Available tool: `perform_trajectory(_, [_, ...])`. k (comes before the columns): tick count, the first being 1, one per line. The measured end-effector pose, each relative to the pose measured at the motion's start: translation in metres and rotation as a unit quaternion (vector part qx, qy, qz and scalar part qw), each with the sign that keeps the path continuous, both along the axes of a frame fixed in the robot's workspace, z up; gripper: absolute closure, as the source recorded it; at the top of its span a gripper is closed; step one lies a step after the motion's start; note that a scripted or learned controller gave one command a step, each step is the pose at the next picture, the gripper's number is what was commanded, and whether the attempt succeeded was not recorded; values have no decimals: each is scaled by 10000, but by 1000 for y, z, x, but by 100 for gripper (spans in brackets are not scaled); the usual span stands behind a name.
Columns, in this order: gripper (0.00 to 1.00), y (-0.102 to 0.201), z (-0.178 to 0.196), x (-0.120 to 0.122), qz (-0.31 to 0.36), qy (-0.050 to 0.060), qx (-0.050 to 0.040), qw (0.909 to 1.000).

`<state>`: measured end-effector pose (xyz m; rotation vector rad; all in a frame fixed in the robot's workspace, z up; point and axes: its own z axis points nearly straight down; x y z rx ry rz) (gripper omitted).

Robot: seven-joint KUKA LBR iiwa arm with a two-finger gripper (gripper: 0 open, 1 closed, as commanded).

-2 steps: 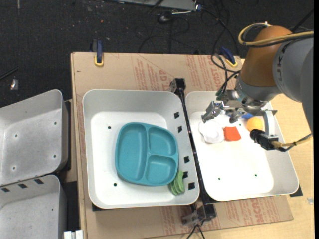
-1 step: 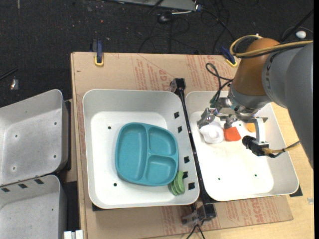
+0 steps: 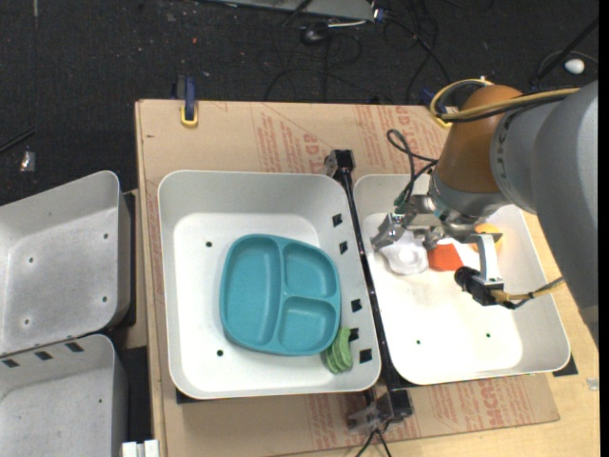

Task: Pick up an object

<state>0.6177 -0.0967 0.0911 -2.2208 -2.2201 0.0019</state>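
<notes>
Two white bins (image 3: 181,217) on surface; end effector (image 3: 407,241) low in right bin, beside orange object (image 3: 444,255); grip state unclear; teal plate (image 3: 280,294) in left bin.

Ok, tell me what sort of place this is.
Most likely a robotics lab test bench. A grey and orange robot arm reaches over two white bins clamped on a cardboard-covered bench, and loose cables trail across the dark floor behind.

Teal divided plate (image 3: 281,294); green object (image 3: 338,353); orange object (image 3: 444,255); white bins (image 3: 181,284); tan board (image 3: 247,131).
</notes>
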Motion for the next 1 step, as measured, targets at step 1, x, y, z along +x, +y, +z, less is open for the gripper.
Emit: perform_trajectory(1, [100,0,12,1,-1,-15,-4,10000])
